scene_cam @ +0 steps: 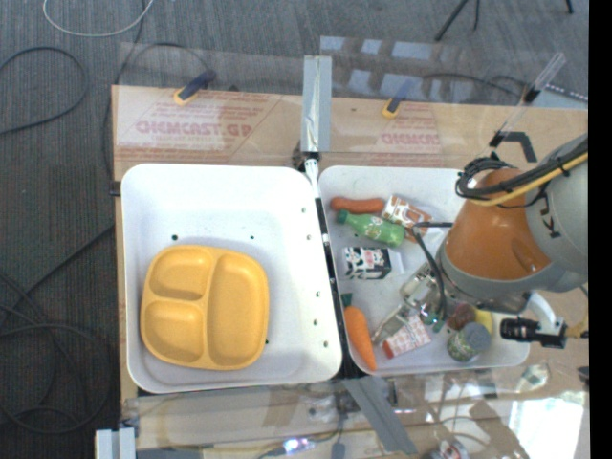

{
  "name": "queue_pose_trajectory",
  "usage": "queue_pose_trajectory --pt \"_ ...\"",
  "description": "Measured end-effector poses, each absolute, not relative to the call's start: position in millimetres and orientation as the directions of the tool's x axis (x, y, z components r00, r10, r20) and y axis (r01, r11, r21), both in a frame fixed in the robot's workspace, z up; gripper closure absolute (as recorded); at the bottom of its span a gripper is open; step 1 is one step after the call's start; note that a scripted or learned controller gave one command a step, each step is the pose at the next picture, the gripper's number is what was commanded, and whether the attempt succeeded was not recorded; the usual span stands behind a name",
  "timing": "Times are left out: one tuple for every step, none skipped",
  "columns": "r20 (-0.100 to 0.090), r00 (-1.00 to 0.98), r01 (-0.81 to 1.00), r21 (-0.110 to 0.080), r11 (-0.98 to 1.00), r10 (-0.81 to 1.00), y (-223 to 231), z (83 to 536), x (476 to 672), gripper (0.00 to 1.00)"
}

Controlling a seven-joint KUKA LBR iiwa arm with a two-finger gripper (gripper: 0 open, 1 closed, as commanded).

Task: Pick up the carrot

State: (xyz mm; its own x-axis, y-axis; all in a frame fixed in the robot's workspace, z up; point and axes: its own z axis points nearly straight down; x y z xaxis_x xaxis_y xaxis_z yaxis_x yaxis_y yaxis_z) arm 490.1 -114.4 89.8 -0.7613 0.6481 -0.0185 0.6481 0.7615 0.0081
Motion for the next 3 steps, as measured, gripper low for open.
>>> queue_pose_trajectory --pt "-0.022 -0.869 0.495 0.001 0.869 0.495 -101.8 89.8 492.9 0.0" --pt "-0.008 -0.902 0.432 0.001 0.902 0.432 -99.5 88.4 551.0 0.0" --pt "-0.013 -0.901 0.434 0.007 0.901 0.434 -98.1 97.4 553.7 1.0"
